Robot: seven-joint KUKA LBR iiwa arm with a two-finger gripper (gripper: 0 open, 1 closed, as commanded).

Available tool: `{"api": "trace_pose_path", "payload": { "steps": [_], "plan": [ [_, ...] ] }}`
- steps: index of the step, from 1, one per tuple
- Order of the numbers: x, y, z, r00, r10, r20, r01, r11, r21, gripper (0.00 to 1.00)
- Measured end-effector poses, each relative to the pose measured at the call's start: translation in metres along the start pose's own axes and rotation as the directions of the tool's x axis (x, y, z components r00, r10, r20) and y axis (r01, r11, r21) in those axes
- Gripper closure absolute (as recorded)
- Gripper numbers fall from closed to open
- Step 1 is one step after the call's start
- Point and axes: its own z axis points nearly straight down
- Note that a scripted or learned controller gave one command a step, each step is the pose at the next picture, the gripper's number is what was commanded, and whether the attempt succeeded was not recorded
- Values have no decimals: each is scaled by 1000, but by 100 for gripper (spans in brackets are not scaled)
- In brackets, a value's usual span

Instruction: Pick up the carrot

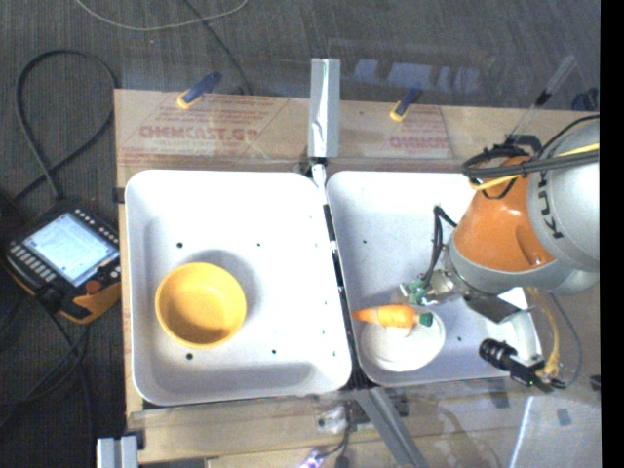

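The orange carrot point(388, 316) lies on its side across the top of a small white round dish point(402, 347) near the front left of the right bin point(390, 213). Its green top end points right. My gripper point(423, 294) hangs just above and to the right of that green end, very close to it, below the grey arm with its orange band point(497, 234). The arm's bulk hides most of the gripper.
A yellow bowl point(201, 303) sits in the left bin point(234, 203), towards its front left. A metal post point(324, 110) stands behind the divide between the bins. Black cables point(507, 154) loop over the arm at the right.
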Motion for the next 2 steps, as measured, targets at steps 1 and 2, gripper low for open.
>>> {"api": "trace_pose_path", "payload": {
  "steps": [1,2],
  "plan": [
    [3,-2,4,1000,-2,-5,2,1000,9,0],
    [1,-3,14,1000,-18,-6,18,1000,8,0]
  ]
}}
